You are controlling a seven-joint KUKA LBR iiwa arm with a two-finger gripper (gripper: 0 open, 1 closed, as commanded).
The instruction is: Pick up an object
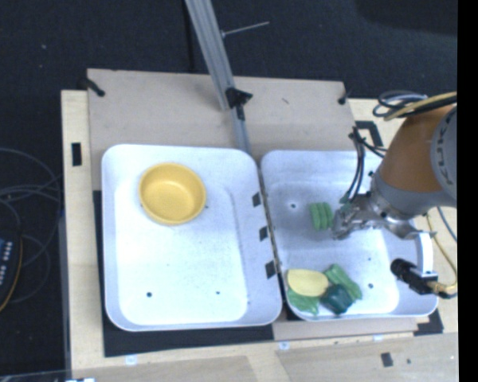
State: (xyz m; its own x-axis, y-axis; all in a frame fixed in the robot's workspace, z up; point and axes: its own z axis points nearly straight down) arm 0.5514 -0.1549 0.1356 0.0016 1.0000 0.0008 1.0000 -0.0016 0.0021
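Note:
A small green ridged object (319, 215) lies in the middle of the right bin (303, 173). My gripper (342, 223) is down in that bin, just right of the green object and close against it. The orange-banded wrist hangs over it from the right. At the bin's near edge sit a yellow piece (305, 281), a green piece (342, 278) and a dark teal block (338, 298), bunched together.
A yellow bowl (172, 193) stands in the far-left part of the left bin (183, 285). A grey metal pole (211, 42) slants up from between the bins. A black cable and connector (414, 278) hang at the right bin's right side.

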